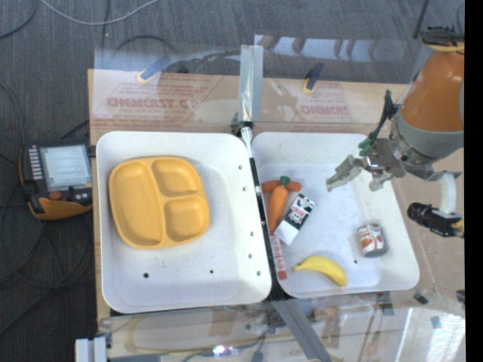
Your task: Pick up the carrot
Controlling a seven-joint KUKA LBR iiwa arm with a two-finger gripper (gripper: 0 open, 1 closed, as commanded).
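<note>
The carrot lies in the right bin, close to its left wall, with its green top pointing away from the camera. A second orange piece sits against it near that top, hard to identify. A black-and-white carton rests just beside the carrot on its right, touching or nearly so. A banana lies nearer the front, and a small can sits well apart to the right. The gripper hangs over the bin's far right part, its fingers spread wide with nothing between them, well apart from the carrot. The arm's upper part is cut off at the frame edge. The left bin holds a yellow divided tray. Both bins sit on a bench above grey carpet.
</note>
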